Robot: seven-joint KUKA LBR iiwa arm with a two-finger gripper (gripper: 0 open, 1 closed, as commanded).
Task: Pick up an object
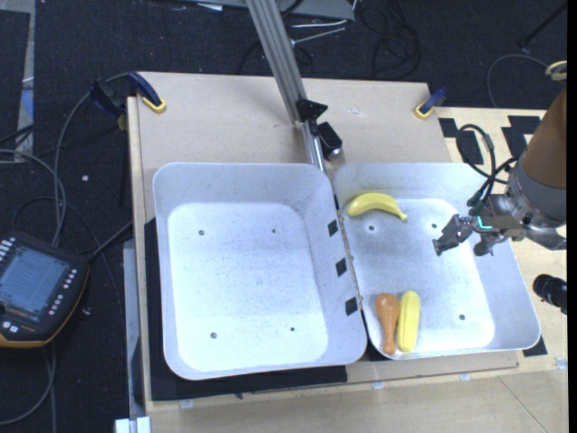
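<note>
Lying nearest the camera, at the front edge of the right bin [505,287], a yellow corn-like piece [408,320] touches an orange drumstick-shaped toy [388,318] on its left; both look like light, stiff, smooth plastic, and so close together that fingers would struggle to get between them; the banana [376,206], farther back near the bin's rear wall, lies alone and curved, best pinched across its thick middle, though it may slip; the gripper [460,234] hangs over the bin's right part, nothing between its fingers, whose spread I cannot tell; the left bin [180,188] sits beside.
</note>
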